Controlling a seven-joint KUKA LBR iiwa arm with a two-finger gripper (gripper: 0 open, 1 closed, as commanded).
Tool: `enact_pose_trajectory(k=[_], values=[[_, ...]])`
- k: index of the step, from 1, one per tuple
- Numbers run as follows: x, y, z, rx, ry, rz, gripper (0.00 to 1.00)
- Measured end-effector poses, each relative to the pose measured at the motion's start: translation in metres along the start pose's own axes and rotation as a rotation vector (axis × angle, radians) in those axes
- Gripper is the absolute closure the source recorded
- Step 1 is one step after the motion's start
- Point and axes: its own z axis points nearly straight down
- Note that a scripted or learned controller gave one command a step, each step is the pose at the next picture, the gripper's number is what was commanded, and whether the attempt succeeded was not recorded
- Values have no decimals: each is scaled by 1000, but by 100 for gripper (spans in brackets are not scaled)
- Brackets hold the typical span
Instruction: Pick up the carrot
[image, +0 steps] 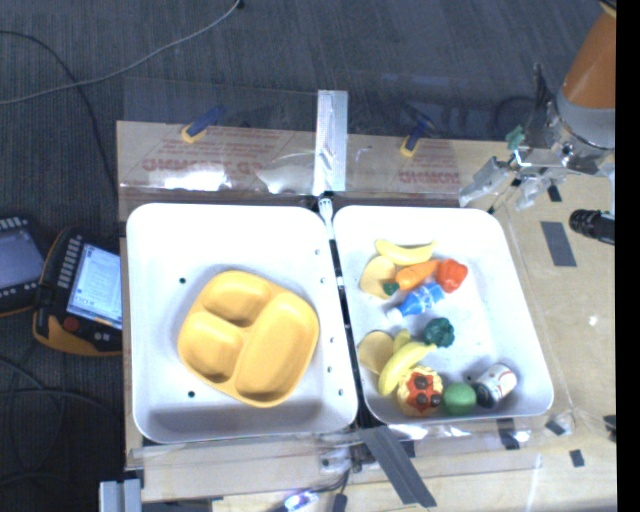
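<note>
Carrot (417, 275) in upper part of right bin (520, 300), right of frame centre. Lying tilted, thick end up-right, narrow end down-left with small green tip. Orange, short, smooth, toy-like.

Tool (512, 180) at upper right of frame, outside right bin, over table (580, 300) beyond bin's far right corner. Well apart from carrot; carrot down-left of tool. Nothing seen between fingers. Open or clenched: cannot tell, metal parts too small and cluttered to read. Arm (590, 70) entering from upper right corner, orange band visible.

Neighbours of carrot: banana (403, 250) just above, touching or nearly so. Red piece (453, 274) against thick end. Blue bottle (421, 299) just below, along same tilt. Pale yellow slice (377, 275) at left, by green tip.

Lower half of right bin: broccoli (438, 332), second banana (402, 362), red-yellow item (422, 391), green ball (459, 398), small can (495, 384).

Left bin (150, 300), left of centre: yellow divided tray (250, 335) in middle. Handheld screen unit (85, 295) at far left, off table.
</note>
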Motion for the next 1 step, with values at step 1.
enact_pose_trajectory(k=[1], values=[[56, -26, 121, 1, 0, -68, 0]])
